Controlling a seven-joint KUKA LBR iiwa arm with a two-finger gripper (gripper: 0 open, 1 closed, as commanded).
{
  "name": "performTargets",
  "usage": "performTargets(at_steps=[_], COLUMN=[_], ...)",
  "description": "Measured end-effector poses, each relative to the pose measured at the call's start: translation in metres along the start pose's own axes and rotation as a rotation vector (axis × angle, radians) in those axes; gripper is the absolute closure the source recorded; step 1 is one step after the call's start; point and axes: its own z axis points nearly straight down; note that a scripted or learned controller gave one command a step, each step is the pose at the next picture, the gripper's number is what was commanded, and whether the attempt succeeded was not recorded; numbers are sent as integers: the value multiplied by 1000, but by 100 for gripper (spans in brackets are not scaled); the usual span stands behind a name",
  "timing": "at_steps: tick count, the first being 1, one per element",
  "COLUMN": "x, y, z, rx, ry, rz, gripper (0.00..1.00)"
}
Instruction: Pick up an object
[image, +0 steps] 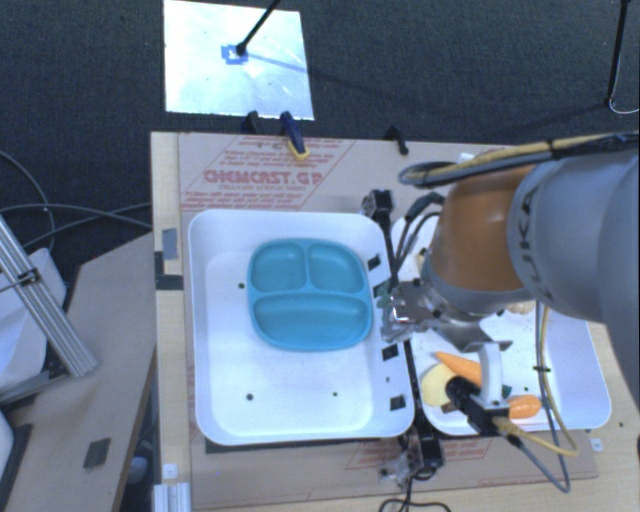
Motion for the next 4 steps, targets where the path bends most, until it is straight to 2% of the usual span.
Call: performTargets(at_steps=[1, 2, 3, 4], x=[16, -10, -52, -31], y=[59, 75, 26, 34], z=[31, -8, 32, -140], rx=[0, -4, 7, -18], ry=[-2, -3, -4, 0], rz=[5, 11, 14, 4], gripper=[100, 100, 100, 100])
